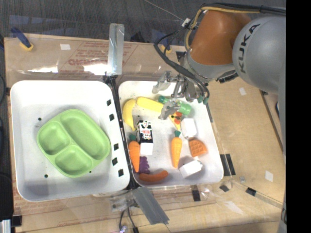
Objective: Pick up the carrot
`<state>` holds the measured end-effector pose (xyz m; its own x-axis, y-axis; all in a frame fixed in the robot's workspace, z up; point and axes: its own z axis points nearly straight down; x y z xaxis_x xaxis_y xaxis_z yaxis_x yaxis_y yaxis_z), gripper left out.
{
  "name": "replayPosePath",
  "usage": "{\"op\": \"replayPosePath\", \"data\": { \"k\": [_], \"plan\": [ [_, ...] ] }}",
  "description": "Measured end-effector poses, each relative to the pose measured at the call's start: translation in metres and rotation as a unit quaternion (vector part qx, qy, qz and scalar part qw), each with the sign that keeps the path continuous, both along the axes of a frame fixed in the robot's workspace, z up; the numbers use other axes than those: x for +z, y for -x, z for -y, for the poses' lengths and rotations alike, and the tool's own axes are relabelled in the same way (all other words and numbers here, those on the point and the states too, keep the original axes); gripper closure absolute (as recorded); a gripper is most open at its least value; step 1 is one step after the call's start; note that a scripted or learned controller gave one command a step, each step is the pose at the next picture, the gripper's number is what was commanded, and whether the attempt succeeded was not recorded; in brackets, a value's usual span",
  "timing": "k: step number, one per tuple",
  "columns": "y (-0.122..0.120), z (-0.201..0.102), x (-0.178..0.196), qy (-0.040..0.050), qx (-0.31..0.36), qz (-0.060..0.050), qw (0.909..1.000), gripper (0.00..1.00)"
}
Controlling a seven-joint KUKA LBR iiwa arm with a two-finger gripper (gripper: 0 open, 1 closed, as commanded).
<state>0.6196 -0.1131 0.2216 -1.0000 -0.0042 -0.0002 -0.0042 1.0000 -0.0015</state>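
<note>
Fingers on your gripper [170, 111] look spread apart, gripping nothing, tips low at the right bin's [214, 152] 12 o'clock end. Arm angles in from 2 o'clock. Your carrot [176, 149], orange with green top, lies near the bin's middle.

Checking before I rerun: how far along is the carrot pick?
Done: arm is over the right bin. In hand: gripper sits low near the banana, no carrot between its fingers. Left: both carrots lie in the bin.
</note>
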Motion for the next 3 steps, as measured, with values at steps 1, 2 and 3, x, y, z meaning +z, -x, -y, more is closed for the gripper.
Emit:
{"op": "replayPosePath", "data": {
  "k": [1, 2, 3],
  "plan": [
    [0.046, 0.044, -0.09, -0.0013, 0.048, -0.003, 0.9989, 0.0],
    [0.102, 0.099, -0.13, -0.0007, 0.078, -0.001, 0.997, 0.0],
    [0.13, 0.04, -0.131, -0.0021, 0.049, -0.001, 0.9988, 0.0]
  ]
}}
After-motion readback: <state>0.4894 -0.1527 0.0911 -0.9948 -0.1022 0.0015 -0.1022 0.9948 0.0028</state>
